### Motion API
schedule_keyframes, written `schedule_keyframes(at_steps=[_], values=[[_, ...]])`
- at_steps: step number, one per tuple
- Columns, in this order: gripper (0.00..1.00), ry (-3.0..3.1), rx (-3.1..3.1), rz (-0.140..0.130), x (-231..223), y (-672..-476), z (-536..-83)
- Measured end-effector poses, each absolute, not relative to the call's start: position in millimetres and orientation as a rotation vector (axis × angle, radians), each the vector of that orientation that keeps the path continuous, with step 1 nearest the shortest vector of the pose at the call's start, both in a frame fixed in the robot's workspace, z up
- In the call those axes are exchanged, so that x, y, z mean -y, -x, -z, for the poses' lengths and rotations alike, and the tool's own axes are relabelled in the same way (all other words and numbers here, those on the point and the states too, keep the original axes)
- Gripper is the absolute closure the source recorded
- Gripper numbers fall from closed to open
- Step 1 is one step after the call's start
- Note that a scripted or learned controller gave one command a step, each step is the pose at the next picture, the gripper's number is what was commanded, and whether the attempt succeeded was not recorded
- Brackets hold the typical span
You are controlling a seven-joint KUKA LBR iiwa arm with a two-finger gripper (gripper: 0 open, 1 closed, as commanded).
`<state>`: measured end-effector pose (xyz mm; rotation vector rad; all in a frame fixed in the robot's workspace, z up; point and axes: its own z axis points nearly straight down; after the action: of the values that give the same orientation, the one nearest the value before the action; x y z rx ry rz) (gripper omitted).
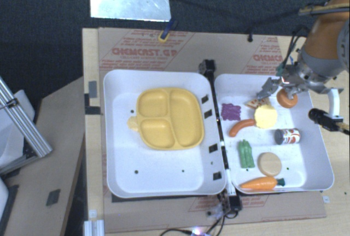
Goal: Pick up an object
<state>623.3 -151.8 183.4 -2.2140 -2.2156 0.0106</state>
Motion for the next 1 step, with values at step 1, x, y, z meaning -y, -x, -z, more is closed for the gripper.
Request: schedule_keyframes(at_steps=[1], values=[[0.00, 2.219, 2.226, 0.001, 151.6, -626.5, -191.0]])
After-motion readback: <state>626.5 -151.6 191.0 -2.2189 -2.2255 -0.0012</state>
